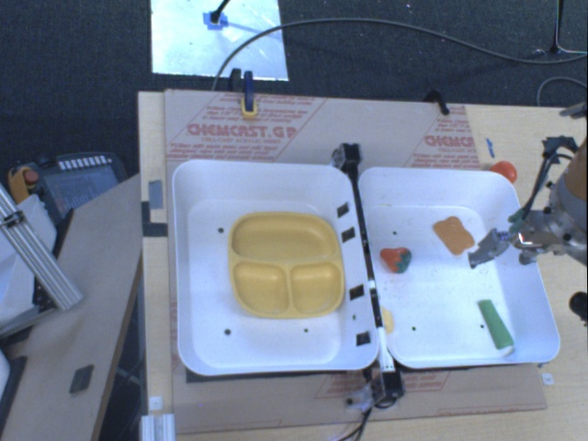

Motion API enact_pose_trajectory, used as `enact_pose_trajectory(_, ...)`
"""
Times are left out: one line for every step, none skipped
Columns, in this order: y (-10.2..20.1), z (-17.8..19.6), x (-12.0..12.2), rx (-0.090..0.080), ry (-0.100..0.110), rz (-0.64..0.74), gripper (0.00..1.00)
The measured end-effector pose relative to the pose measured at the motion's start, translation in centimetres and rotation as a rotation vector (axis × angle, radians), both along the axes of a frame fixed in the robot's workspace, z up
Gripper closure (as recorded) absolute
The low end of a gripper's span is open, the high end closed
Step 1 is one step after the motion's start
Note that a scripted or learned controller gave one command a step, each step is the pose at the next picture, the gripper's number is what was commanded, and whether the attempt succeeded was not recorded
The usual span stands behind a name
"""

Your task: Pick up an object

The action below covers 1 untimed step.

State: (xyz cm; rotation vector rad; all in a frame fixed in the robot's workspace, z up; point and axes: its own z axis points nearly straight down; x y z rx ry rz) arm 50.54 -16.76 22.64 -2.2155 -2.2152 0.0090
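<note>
In the right bin (524, 200) lie three loose items: a flat orange-brown piece (453, 235) toward the back, a small red and green piece (396, 259) near the divider, and a green stick (495, 324) at the front right. My gripper (490, 247) reaches in from the right edge and hovers just right of the orange-brown piece, above the bin floor. Nothing shows between its fingers. A small pale yellow bit (387, 321) lies by the divider at the front.
The left bin (202, 191) holds a yellow divided tray (285, 265). A black divider strip (361, 255) runs between the bins. An orange ball (503, 170) sits outside the right bin's back corner. Cables cross the bench behind the bins.
</note>
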Motion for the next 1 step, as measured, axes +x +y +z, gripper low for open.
enact_pose_trajectory(0.04,0.57,0.26,-0.002,-0.011,0.003,0.0)
